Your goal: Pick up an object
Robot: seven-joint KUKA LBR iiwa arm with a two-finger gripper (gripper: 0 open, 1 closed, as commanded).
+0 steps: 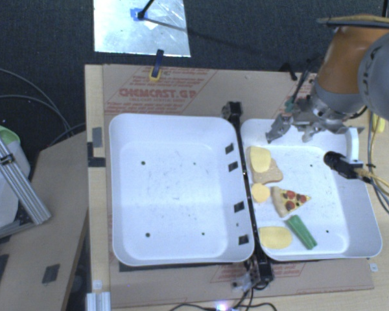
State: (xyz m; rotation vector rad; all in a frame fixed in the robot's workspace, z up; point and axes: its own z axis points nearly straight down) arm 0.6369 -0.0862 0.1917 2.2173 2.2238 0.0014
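Gripper (290, 129), fingers spread and holding nothing, hovers at 12 o'clock of the right bin (360, 203), w/ toy pizza slice (289, 201) near bin centre: prob. light, stiff, slick plastic, so pinch it across the narrow sides.

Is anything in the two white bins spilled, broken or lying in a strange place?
Nothing looks spilled or broken. The toy pizza slice, green stick and yellow pieces all crowd the right white bin's left side, near the divider.
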